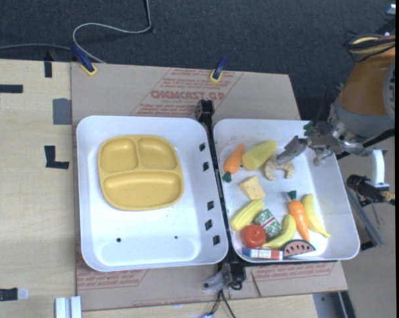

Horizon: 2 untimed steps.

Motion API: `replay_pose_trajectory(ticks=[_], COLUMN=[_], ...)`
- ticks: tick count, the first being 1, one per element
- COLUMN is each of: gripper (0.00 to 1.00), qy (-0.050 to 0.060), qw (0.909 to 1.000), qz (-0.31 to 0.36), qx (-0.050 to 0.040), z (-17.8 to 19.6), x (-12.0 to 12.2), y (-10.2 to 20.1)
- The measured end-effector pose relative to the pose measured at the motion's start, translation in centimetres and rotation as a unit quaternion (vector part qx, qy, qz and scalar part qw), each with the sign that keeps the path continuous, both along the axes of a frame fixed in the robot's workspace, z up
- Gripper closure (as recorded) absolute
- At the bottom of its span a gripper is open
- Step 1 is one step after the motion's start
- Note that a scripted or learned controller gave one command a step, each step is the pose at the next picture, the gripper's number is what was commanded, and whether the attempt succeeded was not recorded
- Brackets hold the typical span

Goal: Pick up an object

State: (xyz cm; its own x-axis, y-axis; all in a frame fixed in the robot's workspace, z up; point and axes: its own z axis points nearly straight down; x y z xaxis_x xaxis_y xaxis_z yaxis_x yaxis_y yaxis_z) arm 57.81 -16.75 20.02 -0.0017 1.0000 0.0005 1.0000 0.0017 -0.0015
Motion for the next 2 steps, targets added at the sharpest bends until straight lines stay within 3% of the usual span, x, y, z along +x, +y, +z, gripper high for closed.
replay_pose_trajectory(ticks=[1, 2], gripper=[0.00, 0.00], qy=[-0.001, 0.025], qw=[1.0000, 0.9997], qz=[0.000, 0.003], qx=[-0.0005, -0.0012], z=[-11.4, -12.0], x=[-0.3, 7.7], y=[1.6, 5.4])
